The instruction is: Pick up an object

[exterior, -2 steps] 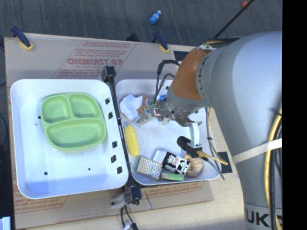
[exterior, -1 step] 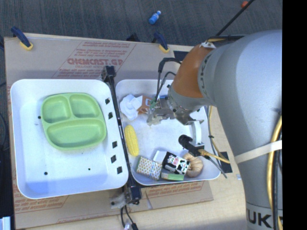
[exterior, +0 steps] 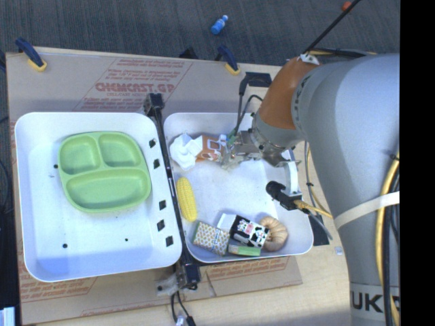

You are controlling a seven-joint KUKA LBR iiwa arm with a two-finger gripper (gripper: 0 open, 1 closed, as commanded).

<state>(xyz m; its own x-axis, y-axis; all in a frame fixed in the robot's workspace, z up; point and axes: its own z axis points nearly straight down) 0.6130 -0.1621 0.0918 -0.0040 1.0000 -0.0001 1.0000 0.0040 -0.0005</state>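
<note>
1. In the right bin (exterior: 204,124), toward its far side, my pincer (exterior: 231,156) hangs low beside a white wad (exterior: 182,151) and an orange pack (exterior: 207,153). I cannot tell how my pincer stands from this view, and I see nothing clearly in my hold.
2. The pack lies nearest my tip, just right of the wad, touching it. It looks light, thin and crinkly, probably slippery; I would pinch it across its narrow width, near the middle.
3. The wad looks soft and feather-light. It should crush and grip anywhere, though it may drag the pack along.
4. The corn (exterior: 186,198) lies along the left wall, well apart from me. It seems stiff and ridged, so across its middle is best.
5. The clutter at the near edge, box (exterior: 210,237) and cow toy (exterior: 249,231), sits tightly packed and is harder to enter.
6. The green plate (exterior: 104,171) in the left bin (exterior: 41,257) is flat and poor to pinch.
</note>
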